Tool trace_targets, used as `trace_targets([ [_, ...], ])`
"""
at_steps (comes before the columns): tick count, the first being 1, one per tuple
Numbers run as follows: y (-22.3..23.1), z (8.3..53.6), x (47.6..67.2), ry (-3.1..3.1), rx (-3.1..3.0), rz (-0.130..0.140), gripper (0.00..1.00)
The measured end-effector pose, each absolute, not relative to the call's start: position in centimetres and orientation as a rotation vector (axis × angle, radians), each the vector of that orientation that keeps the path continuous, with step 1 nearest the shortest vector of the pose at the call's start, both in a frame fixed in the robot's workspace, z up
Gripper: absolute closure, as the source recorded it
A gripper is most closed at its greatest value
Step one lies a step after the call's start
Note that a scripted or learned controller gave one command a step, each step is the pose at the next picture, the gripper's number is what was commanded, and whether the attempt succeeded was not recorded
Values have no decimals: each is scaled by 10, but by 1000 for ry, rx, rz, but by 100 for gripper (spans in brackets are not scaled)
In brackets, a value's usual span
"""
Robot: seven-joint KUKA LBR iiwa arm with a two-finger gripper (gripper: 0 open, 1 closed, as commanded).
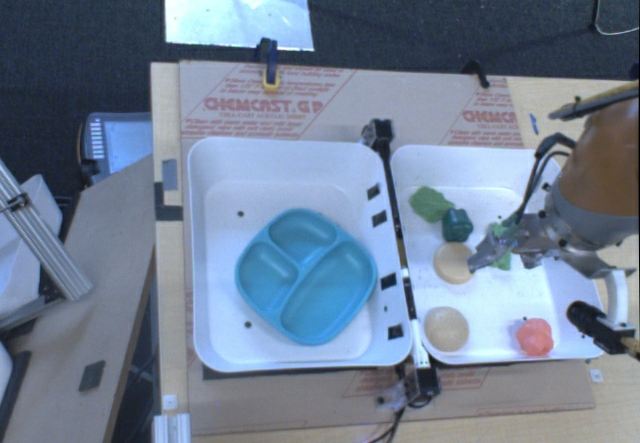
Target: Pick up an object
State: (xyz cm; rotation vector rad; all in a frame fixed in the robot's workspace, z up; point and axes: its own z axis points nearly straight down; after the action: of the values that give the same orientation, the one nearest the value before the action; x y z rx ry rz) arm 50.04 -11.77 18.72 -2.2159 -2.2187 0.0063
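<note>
End effector (492, 253) low in the right bin (480, 349), over the tan disc (452, 264) by the divider. Can't tell its grip state, too blurred. Dark teal block (458, 224) and light green piece (431, 202) just behind. Second tan disc (446, 328) and red lump (535, 336) near front. Blue divided plate (305, 275) in left bin (215, 261).

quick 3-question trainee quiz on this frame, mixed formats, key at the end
1. True or false: the blue divided plate lies in the right bin.
2. Which object lies nearest the gripper? A) red object B) tan disc C) blue divided plate
3. Fill in: the dark teal block touches the light ____ piece.

Key: 1 false, it lies in the left bin; 2 B; 3 green.
</note>
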Motion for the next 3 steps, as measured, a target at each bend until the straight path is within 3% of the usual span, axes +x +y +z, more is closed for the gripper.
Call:
trace_targets([
  [1, -118, 191, 503, -2225, -2219, -1, 0],
  [3, -119, 83, 505, -2222, -2221, -1, 0],
])
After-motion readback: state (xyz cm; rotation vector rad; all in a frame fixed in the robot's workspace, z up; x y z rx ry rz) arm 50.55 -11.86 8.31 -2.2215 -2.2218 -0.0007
